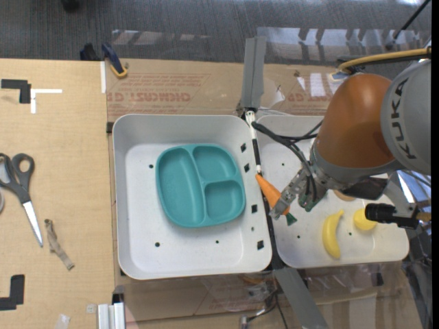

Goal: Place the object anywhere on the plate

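Big and grey, with an orange band, the arm (363, 125) is closest to the camera and covers much of the right bin (302, 249). Its gripper (291, 201) hangs low at the left side of that bin, close to the wall between the 2 bins.

Right beside the gripper, at about 9 o'clock from it, lies a carrot (269, 191). The carrot's long side runs from 11 o'clock to 5 o'clock, and its lower end touches or hides under the gripper tips. I cannot tell if the fingers are wide or closed, or if they grip the carrot at all.

A teal plate (201, 185) with 3 parts sits in the left bin (130, 204). From the gripper, the plate is at 9 o'clock, just over the wall.

I think the next move is to get hold of the carrot, lift it over the wall and go toward 9 o'clock.

A banana (332, 234) and a small yellow thing (362, 220) lie at 4 o'clock from the gripper.
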Available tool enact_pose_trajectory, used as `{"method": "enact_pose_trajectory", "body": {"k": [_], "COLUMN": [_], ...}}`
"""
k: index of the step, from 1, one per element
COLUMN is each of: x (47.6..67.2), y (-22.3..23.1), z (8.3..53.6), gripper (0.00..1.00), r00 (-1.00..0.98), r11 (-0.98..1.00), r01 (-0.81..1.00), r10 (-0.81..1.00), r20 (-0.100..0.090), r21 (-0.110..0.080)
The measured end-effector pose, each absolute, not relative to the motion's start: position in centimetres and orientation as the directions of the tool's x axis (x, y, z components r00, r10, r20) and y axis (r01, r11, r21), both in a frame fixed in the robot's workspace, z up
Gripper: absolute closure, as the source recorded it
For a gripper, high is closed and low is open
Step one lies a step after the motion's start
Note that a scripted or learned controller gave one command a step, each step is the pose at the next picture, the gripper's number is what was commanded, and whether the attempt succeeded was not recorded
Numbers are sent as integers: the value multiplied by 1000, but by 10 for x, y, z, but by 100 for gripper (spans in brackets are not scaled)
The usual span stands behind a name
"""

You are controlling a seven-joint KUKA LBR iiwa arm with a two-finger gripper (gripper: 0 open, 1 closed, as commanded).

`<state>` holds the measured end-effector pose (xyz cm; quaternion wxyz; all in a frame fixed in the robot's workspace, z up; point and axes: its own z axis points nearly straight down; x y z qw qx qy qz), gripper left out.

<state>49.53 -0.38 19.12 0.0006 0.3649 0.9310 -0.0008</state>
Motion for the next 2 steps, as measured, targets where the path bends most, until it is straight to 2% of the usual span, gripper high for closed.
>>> {"method": "enact_pose_trajectory", "body": {"k": [1,2], "x": [555,556], "y": [36,36], "z": [191,191], "gripper": [100,0], "r00": [-758,-757], "r11": [758,757], "r01": [653,653], "r10": [653,653], "r20": [0,-1], "r21": [-2,-1]}}
